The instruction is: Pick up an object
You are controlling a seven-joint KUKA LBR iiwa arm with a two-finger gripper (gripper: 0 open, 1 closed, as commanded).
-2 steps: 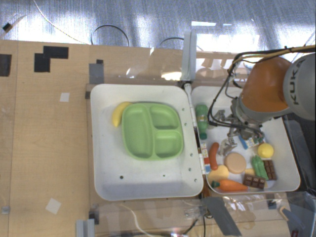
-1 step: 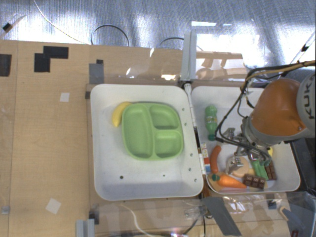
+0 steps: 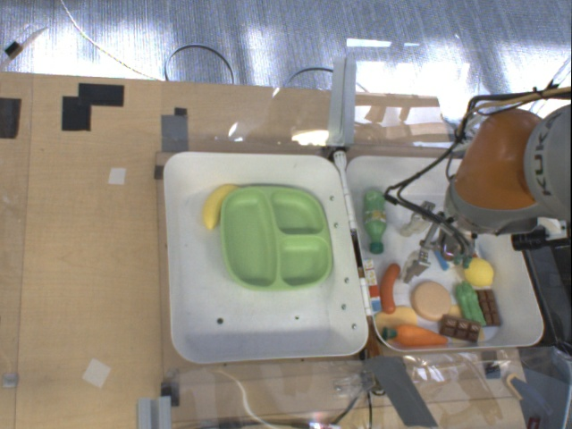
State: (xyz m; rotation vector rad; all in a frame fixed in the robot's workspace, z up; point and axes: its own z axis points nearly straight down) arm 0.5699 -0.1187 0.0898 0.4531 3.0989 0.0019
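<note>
Two open, empty jaws (image 3: 420, 266) just above the tan round cookie (image 3: 433, 299), red sausage (image 3: 390, 287) leftward.

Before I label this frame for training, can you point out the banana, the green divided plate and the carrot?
banana (image 3: 213, 207): camera view, on its yellow curve left of the plate.
green divided plate (image 3: 252, 250): camera view, on the floor of its large left compartment.
carrot (image 3: 420, 336): camera view, on the middle of its orange body.

Looked down on a pale wooden bench (image 3: 80, 266) marked with black squares (image 3: 89, 104); beyond lay grey ribbed floor (image 3: 268, 16), glare-streaked, crossed by a thin cable (image 3: 98, 43).
</note>
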